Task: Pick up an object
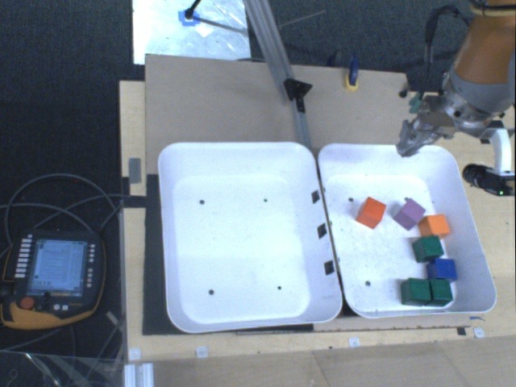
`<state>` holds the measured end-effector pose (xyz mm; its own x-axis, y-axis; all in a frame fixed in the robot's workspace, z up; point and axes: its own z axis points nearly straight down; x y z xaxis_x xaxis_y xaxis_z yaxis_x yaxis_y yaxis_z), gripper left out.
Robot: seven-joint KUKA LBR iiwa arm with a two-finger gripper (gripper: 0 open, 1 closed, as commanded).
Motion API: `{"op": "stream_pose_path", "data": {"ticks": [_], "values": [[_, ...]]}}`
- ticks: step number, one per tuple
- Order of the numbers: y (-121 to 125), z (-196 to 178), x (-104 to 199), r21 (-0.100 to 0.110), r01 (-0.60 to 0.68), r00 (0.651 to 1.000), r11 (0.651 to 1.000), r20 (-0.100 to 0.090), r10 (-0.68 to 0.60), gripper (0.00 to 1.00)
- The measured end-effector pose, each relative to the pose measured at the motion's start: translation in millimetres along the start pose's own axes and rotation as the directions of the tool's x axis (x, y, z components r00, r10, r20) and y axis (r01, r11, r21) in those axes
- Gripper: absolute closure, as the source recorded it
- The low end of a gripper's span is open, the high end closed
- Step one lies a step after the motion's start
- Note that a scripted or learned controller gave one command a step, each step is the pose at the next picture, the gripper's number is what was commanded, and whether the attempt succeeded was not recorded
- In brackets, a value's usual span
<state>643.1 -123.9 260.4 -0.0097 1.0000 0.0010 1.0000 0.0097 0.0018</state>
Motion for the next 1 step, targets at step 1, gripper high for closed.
{"op": "stream_pose_path", "data": {"ticks": [1], "values": [[-1.7,7.1,43.8,0.001,-0.001,1.0,1.0,0.0,0.001,1.0]]}}
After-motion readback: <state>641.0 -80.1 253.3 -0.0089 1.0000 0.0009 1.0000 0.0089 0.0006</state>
